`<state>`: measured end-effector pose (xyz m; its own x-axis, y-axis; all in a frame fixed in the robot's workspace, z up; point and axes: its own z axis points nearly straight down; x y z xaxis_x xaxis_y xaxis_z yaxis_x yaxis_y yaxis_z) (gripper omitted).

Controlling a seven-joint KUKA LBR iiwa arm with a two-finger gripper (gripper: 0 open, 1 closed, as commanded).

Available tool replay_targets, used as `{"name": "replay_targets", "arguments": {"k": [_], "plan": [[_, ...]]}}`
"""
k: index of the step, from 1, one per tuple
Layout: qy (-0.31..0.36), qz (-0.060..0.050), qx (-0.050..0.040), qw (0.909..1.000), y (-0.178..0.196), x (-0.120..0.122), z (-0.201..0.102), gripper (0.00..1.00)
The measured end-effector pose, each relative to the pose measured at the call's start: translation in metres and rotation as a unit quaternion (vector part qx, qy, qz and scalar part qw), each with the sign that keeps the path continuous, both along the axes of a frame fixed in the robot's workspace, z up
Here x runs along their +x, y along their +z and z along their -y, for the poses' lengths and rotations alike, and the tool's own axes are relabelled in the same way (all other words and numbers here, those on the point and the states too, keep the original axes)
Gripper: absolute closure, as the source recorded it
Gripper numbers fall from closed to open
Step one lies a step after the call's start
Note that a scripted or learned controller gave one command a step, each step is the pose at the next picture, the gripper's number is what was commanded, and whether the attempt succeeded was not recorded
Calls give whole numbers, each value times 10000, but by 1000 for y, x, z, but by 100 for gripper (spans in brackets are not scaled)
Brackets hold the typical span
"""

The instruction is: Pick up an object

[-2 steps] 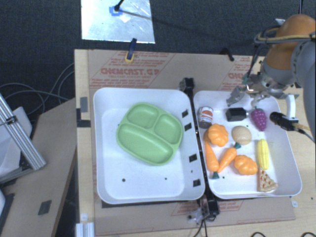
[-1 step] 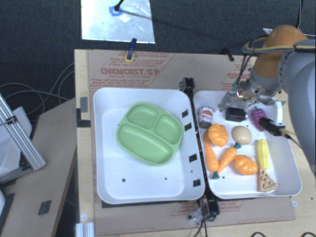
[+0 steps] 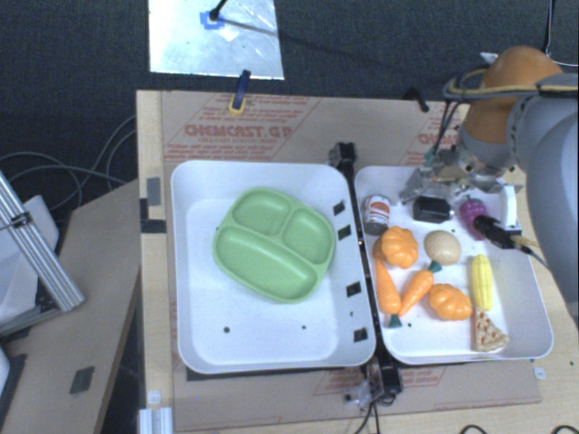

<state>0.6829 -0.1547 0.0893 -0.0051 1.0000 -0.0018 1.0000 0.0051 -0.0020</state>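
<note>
The right bin [image 3: 534, 333] holds toy food. There is a small can [image 3: 376, 212], an orange pepper [image 3: 398, 246], a beige egg [image 3: 442, 246] and two carrots [image 3: 386, 289] [image 3: 416, 288]. An orange fruit [image 3: 450, 302], a yellow corn cob [image 3: 481, 281], a pizza slice [image 3: 488, 332] and a purple piece [image 3: 472, 212] lie there too. My gripper [image 3: 436, 186] hangs low over the far part of this bin. A black block [image 3: 432, 209] sits directly under it, between the can and the purple piece. Nothing shows clearly between the fingers.
The left bin [image 3: 208, 333] carries a green divided plate [image 3: 274, 242]. A black divider with clips [image 3: 355, 242] runs between the two bins. Cardboard lies under both. A shiny metal sheet [image 3: 215, 25] is at the far back, and the arm's grey body [image 3: 552, 170] looms over the right bin's right edge.
</note>
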Motion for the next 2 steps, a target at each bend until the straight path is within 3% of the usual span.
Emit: {"name": "replay_targets", "arguments": {"k": [1, 2], "plan": [[-3, 22, -76, 10000, 11, 0, 6, 100], [-18, 47, 3, 10000, 76, 2, 8, 100]]}}
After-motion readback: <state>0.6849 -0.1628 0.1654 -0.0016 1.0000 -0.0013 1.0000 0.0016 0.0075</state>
